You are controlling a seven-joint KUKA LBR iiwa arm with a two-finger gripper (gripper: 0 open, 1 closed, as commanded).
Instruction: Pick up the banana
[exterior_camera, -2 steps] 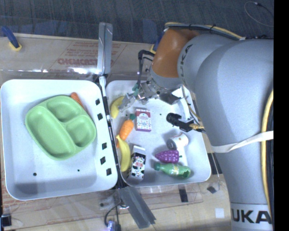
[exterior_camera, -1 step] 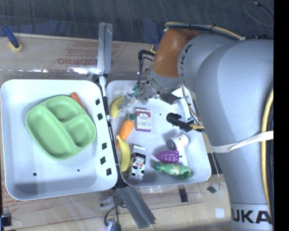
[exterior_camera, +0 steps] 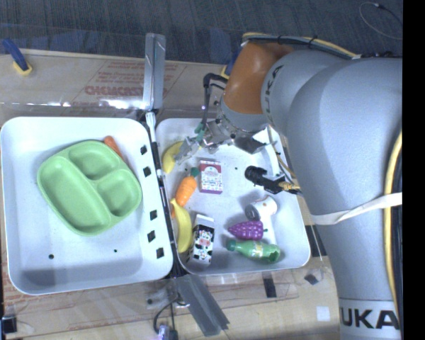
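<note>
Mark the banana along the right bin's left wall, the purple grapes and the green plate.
banana (exterior_camera: 182, 227): camera view, middle of its yellow curve.
purple grapes (exterior_camera: 246, 229): camera view, centre of the bunch.
green plate (exterior_camera: 65, 197): camera view, floor of its large compartment.

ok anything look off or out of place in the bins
Only one thing: an orange carrot-like piece in the left bin lies wedged behind the green divided plate, against its far rim, partly hidden. Nothing looks spilled or damaged.

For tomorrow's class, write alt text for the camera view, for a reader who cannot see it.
A grey arm's gripper hovers over the right bin, by one banana; a second banana lies lower left. The left bin holds a green divided plate.
</note>
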